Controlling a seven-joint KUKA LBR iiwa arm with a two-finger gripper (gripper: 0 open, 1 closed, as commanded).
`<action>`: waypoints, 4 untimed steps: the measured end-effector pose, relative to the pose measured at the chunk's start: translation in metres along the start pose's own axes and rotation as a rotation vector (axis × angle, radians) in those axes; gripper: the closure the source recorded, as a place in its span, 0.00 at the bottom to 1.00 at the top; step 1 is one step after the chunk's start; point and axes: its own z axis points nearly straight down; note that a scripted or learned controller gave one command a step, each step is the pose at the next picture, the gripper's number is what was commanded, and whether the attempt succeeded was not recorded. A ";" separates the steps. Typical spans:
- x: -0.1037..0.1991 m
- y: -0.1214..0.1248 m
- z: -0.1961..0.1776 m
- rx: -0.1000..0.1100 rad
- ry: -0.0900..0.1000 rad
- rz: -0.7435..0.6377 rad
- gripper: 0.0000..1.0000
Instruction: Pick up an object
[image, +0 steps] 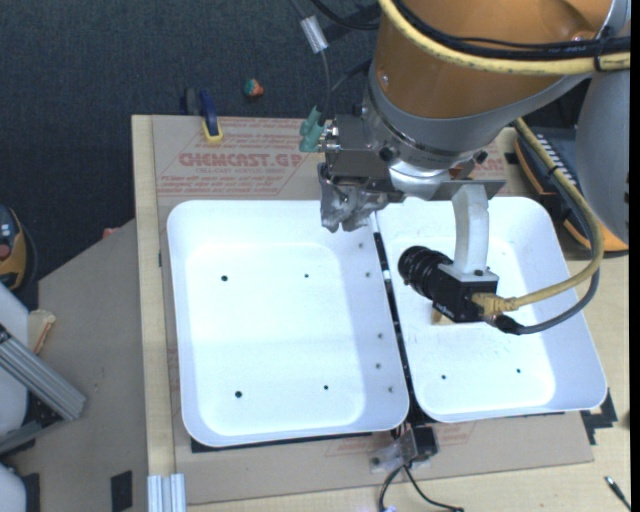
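1. Camera view: the arm (480, 70) reaches in from the right and hangs over the far end of the bins, its gripper (345, 212) low above the far right corner of the left bin (200, 330), close to the divide between the two bins.
2. The fingers point down toward the bin floor, apparently placed for a descent or a lift, but whether they are spread or pressed together cannot be told; nothing can be made out between them.
3. A black camera unit (440, 283) on a white bracket hangs from the wrist over the right bin (540, 380), cabled so it travels with the arm.
4. An object to pick cannot be made out in either bin; the white floors show dark dots only.
5. The counter (250, 155) carries both bins side by side, so either lies within reach.
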 end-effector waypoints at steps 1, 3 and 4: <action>0.019 -0.005 0.113 0.031 -0.013 -0.001 1.00; 0.020 -0.003 0.086 0.017 -0.007 -0.001 1.00; 0.014 -0.006 0.186 0.031 -0.013 0.002 1.00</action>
